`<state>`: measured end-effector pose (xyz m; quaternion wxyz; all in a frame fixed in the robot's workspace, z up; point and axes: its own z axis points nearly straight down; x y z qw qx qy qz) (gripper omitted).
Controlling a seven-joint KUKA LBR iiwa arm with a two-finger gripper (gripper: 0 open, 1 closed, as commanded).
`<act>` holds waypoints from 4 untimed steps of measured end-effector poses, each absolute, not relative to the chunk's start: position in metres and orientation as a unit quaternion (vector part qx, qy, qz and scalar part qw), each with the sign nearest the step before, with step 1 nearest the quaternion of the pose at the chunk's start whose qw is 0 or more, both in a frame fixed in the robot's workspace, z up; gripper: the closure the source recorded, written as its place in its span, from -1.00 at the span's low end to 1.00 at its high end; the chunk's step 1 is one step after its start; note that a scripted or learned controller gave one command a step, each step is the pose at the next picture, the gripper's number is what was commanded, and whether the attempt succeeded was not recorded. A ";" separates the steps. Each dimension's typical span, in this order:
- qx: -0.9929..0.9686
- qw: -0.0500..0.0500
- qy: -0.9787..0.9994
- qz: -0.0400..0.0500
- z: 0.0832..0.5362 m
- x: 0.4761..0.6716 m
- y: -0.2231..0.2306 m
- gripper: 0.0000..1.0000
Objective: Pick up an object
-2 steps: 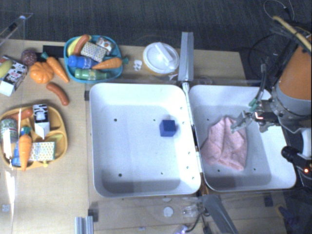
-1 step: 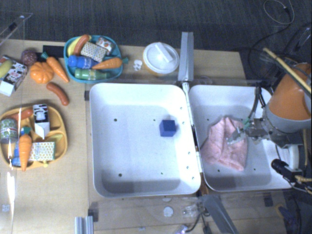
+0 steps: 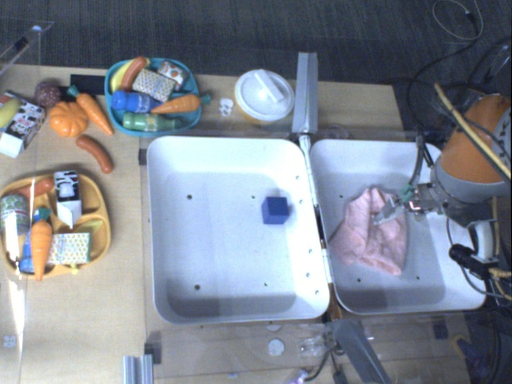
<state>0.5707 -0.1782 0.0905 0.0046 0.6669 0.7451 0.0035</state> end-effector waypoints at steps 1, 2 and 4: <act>0.632 0.008 0.775 0.004 0.091 0.559 -0.139 -1.00; 0.546 0.002 0.838 0.002 0.186 0.551 -0.075 -1.00; 0.593 0.004 0.805 0.003 0.106 0.584 -0.096 1.00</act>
